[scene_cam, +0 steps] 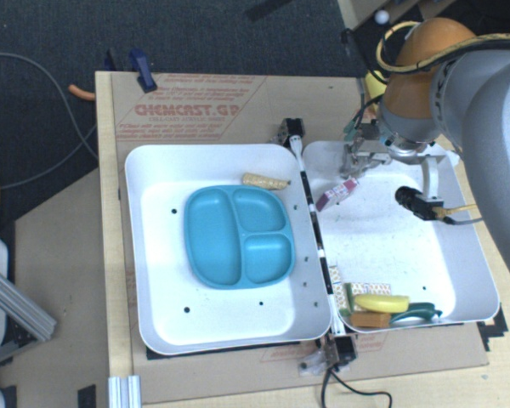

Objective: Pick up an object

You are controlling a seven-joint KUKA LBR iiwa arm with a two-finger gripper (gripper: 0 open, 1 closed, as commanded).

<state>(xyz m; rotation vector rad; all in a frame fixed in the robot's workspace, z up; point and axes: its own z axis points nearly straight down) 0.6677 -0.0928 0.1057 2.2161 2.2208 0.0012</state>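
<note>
Item 1. A brown board tabletop (195, 109) with red lettering is recorded. A small blue clip (142, 69) sits at its far left edge.

Item 2. Left shallow white plastic bin (153, 253). A light-blue three-compartment plastic plate (238, 235) lies flat in the middle. A short tan ridged stick (265, 180) lies just beyond the plate's far rim.

Item 3. Right shallow white plastic bin (425, 262). A small maroon-and-white packet-like piece (336, 194) lies tilted at the far left, close to the dividing wall. It is judged to be the object nearest to being picked. It is judged light, thin and probably pliable, so it is best taken across its narrow width near the middle. The wall beside it leaves little room on the left.

Item 4. The grey metal hand (357, 161) is placed directly beyond the packet's far end, very close to it. Whether it is spread or pressed together cannot be told, nor whether the packet is touched.

Item 5. Near left corner of the right bin, well apart from the hand. A patterned flat packet (359, 289), a yellow banana-shaped piece (381, 303), a brown block (370, 320) and a green curved piece (418, 315) are crowded together. No obstruction from these is expected.
</note>
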